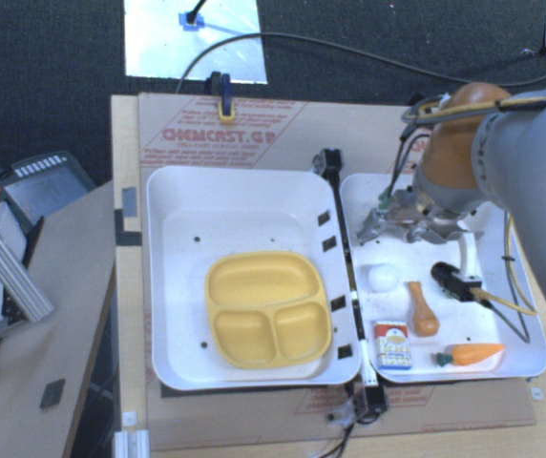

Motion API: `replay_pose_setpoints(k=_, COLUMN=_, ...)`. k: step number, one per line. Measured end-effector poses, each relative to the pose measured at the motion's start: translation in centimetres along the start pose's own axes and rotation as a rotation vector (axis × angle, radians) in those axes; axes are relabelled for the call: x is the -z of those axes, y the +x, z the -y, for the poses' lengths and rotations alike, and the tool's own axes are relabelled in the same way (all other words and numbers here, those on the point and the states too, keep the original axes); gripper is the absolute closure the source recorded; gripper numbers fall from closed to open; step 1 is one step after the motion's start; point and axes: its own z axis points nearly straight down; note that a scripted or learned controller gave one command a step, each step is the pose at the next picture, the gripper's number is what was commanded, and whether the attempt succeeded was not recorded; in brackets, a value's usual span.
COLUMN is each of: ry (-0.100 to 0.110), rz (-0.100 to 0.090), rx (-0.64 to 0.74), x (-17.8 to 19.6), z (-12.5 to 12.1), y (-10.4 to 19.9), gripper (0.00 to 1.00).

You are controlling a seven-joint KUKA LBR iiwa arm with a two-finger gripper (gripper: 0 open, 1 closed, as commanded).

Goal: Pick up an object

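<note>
In the right bin (531, 351) lie a white ball (383, 277), a tan chicken drumstick (423, 308), a small red and white box (393, 344) and an orange carrot (472, 355). My gripper (370, 229) hangs low over the bin's upper left part, just above the white ball and a little apart from it. I see nothing held in it. The drumstick, box and carrot lie toward the bin's front edge, away from the gripper.
The left bin (173, 256) holds a yellow divided plate (265, 305) in its front half. A black clip strip (342, 246) runs along the seam between the bins. The grey arm (526, 151) comes in over the right bin's far right side.
</note>
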Motion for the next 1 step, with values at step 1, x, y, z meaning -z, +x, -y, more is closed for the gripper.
replay_pose_setpoints(k=1, ry=-0.005, rz=0.001, rx=0.000, x=1.24, z=-0.15, y=-0.03, gripper=1.00)
